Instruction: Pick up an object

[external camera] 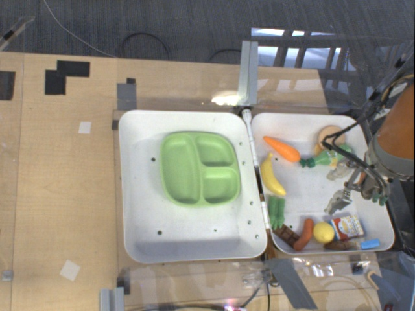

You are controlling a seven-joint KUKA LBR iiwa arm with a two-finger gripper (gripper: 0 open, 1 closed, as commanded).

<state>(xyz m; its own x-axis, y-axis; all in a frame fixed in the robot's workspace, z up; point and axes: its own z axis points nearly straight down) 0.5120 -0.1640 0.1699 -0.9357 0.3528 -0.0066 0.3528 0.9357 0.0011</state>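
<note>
My fingers [338, 203] hang spread and empty above the right bin [305, 125]; the crowded toys just below, a lemon [323, 232] and carton [348, 226], risk a glancing miss.

Green tray [198, 168], white bins [139, 193], orange carrot [281, 149], yellow banana [272, 177].

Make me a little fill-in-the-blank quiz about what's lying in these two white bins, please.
1. The green divided plate lies in the ____ bin.
2. The toy carrot is coloured ____.
3. The yellow banana lies in the ____ bin, near the divider between the bins.
4. The arm's gripper hangs over the ____ bin.

Missing words: left; orange; right; right
</note>
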